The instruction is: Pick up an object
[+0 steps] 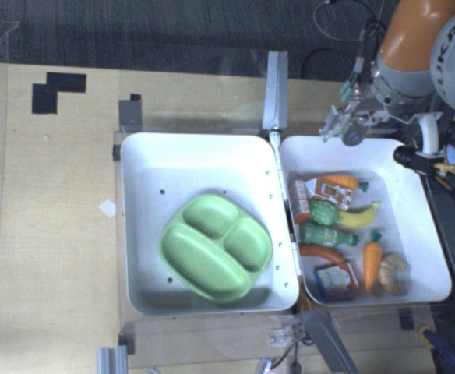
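Camera view: the gripper (pixel 343 125) hangs above the back rim of the right bin (pixel 422 209), clear of the contents; whether it is open cannot be told, and nothing shows in its hold. Candidate objects lie clustered in the right bin: banana (pixel 360 216), carrot (pixel 372 263), green bottle (pixel 326 236). The left bin (pixel 142 209) holds a green tray (pixel 216 246). Recommended: descend vertically on the carrot, which lies a little apart from the cluster, and straddle its narrow axis.

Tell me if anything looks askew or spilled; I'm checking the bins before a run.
The green divided plate lies at a slant across the left bin. The toy food is piled in the right bin, none spilled outside.
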